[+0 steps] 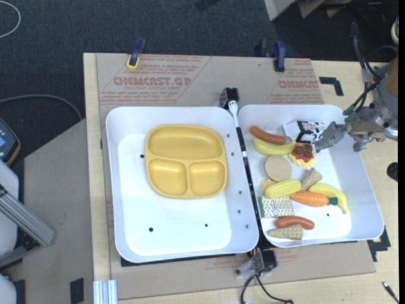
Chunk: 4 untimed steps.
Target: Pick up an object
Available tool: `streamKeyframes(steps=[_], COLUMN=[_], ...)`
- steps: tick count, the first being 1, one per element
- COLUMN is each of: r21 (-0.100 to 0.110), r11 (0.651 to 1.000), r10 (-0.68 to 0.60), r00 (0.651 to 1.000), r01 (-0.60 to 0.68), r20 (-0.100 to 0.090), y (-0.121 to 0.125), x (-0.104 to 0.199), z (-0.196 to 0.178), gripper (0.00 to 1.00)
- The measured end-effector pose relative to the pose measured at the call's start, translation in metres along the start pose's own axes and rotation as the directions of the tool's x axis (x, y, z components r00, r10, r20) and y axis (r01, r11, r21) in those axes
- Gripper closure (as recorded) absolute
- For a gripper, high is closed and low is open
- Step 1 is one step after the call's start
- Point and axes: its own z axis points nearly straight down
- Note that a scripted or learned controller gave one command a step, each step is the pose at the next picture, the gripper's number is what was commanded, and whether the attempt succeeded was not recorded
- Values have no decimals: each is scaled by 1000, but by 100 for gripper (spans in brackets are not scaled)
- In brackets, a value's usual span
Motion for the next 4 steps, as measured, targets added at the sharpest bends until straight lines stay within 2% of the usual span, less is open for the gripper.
streamKeyframes(steps=[1,3,4], r21=[7,6,4], r11=[1000,1000,1000], r10=[1,0,0], r00=[1000,1000,1000], r01=[-1,0,0], r20=[-2,-2,-1], y=[5,11,11], x=[-6,4,4], z=[59,148,173], gripper=[0,0,0])
